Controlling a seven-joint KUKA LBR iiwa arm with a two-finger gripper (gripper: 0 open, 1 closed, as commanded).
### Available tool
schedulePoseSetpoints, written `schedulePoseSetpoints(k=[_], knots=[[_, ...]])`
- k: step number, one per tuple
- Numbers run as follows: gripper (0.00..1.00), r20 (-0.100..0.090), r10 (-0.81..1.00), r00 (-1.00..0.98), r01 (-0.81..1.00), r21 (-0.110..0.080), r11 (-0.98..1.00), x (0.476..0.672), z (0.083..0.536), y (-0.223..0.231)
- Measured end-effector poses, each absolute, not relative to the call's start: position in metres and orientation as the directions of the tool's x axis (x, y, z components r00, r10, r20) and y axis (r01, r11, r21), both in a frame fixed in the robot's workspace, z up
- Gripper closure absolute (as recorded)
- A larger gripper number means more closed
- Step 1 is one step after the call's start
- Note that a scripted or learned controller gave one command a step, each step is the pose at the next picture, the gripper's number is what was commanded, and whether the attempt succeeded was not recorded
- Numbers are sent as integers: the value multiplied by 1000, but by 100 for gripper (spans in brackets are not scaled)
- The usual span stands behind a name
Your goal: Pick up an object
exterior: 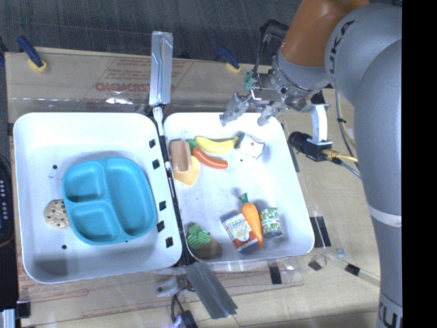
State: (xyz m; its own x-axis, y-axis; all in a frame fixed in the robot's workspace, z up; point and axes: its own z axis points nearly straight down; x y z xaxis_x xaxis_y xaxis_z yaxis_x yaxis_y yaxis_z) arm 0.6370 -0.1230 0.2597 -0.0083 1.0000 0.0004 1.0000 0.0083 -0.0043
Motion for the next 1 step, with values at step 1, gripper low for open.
schedulePoseSetpoints(k=[1], knots=[[0,0,998,-62,998,0,62,647,93,-135]])
